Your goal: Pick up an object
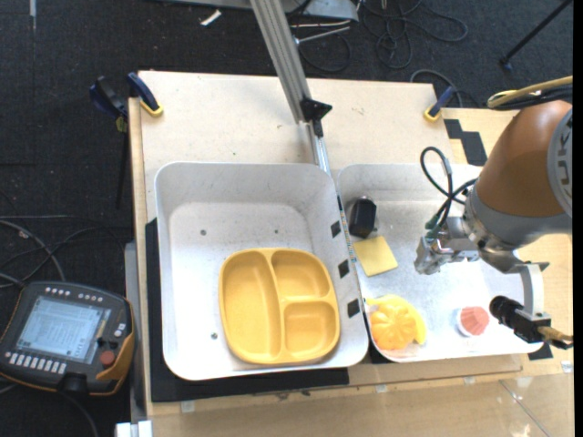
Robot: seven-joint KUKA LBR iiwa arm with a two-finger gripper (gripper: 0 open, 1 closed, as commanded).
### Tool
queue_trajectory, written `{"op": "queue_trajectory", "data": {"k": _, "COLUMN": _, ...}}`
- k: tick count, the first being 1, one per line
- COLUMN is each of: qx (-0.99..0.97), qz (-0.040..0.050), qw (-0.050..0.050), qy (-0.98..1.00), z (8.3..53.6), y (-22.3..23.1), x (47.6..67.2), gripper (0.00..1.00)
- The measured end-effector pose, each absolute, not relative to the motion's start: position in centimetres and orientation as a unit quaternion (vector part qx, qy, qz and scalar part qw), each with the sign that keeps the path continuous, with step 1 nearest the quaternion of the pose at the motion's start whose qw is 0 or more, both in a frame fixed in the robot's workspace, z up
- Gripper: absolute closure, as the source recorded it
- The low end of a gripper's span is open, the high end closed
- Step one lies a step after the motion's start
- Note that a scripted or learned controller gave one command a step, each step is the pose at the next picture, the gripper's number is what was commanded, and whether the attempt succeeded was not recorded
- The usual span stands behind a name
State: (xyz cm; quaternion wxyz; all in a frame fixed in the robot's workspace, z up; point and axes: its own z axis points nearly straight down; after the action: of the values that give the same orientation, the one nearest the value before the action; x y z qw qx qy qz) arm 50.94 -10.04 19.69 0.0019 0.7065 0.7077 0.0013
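The gripper hangs over the right bin; its grasp state cannot be determined. Right bin contents: 1 yellow sponge, 1 black object, 1 yellow toy, 1 pink item. A yellow 3-compartment tray occupies the left bin.
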Motion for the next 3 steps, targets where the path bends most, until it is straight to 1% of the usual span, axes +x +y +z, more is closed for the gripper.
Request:
{"op": "queue_trajectory", "data": {"k": 1, "qx": 0.706, "qz": 0.0020, "qw": 0.003, "qy": 0.708, "z": 26.0, "y": -10.0, "x": 50.8, "gripper": 1.00}}
{"op": "queue_trajectory", "data": {"k": 2, "qx": 0.704, "qz": 0.0007, "qw": 0.000, "qy": 0.710, "z": 25.7, "y": -5.2, "x": 51.2, "gripper": 1.00}}
{"op": "queue_trajectory", "data": {"k": 3, "qx": 0.704, "qz": 0.0011, "qw": 0.000, "qy": 0.710, "z": 26.2, "y": -0.2, "x": 52.8, "gripper": 1.00}}
